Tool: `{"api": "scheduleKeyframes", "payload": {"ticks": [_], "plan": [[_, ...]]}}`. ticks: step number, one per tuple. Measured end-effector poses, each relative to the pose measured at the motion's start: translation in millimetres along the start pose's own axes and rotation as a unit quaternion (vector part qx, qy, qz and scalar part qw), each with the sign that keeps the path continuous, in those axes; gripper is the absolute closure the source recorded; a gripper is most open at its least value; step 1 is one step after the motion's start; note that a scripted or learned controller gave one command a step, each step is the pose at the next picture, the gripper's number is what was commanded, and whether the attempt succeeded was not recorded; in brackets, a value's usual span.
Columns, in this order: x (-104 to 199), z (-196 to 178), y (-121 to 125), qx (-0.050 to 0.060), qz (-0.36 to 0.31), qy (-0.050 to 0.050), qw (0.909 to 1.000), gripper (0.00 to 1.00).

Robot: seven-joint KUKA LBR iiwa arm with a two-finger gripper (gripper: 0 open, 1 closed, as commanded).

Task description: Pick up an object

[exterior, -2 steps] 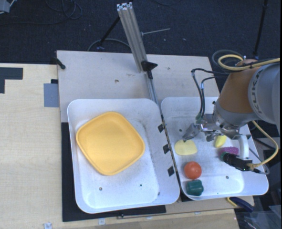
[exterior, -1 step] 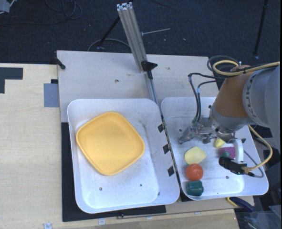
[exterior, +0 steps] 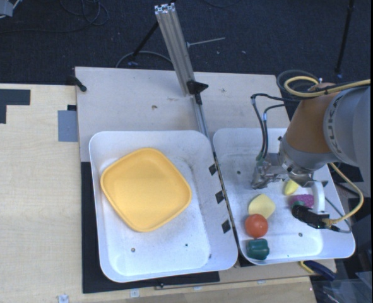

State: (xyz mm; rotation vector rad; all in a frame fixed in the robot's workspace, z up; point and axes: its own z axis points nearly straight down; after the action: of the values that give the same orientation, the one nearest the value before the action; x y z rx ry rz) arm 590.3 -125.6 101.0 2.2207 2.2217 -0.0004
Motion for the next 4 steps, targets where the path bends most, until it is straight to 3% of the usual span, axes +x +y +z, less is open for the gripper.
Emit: {"api": "scheduleKeyframes", "payload": {"ticks": [3,4], "plan": [[3.2,-168.5,20.6,-0.001,0.000,0.000,1.0000,1.00],[55.8,-151.4,17.6,0.002,-0.001,0.000,1.0000,1.00]]}}
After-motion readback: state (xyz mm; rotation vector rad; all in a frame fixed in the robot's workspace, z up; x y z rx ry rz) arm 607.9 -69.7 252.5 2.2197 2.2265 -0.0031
